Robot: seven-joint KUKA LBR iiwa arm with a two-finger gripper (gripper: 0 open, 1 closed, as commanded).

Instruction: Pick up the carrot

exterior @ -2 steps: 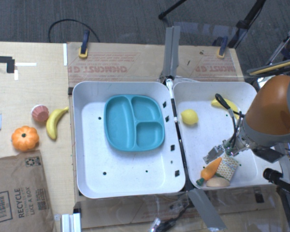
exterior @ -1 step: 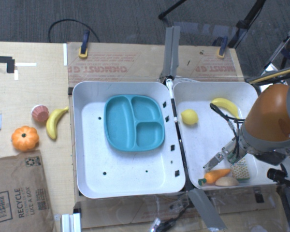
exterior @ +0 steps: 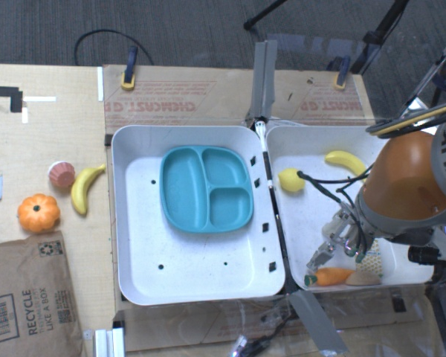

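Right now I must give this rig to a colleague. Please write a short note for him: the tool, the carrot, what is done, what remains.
Tool: low in the right bin, just above the carrot's green end. I cannot tell if it is open or shut.
Carrot: lying flat against the right bin's near wall, not between the fingers.
Also in that bin: a lemon and a banana at the far side.
Done: the arm is brought near the carrot.
Left: grasp the carrot and lift it.

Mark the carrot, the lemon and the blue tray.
carrot (exterior: 333,277): camera view, middle of its orange body.
lemon (exterior: 291,180): camera view, centre of the fruit.
blue tray (exterior: 183,184): camera view, floor of its large compartment.
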